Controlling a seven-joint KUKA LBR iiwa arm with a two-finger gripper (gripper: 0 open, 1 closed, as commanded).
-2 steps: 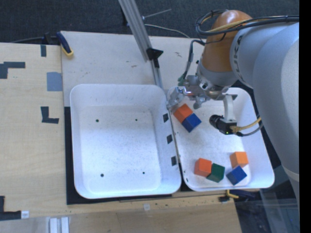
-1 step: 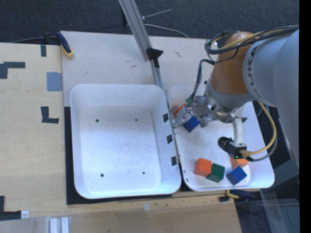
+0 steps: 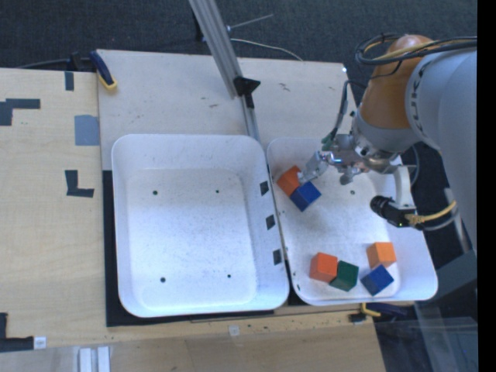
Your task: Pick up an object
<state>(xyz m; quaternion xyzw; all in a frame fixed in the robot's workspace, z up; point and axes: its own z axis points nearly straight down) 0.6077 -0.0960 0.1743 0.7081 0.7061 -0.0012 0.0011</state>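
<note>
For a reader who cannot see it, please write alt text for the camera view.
The end effector hangs over the right bin, beside an orange block and a blue block. Four more blocks lie near that bin's front edge.

I am looking at a robotics lab: a pale wooden surface (image 3: 46, 208) marked with tape, two white bins (image 3: 194, 153) holding coloured test blocks (image 3: 324, 266), an aluminium mounting rail (image 3: 217, 37), loose cables and dark carpet (image 3: 310, 6).
</note>
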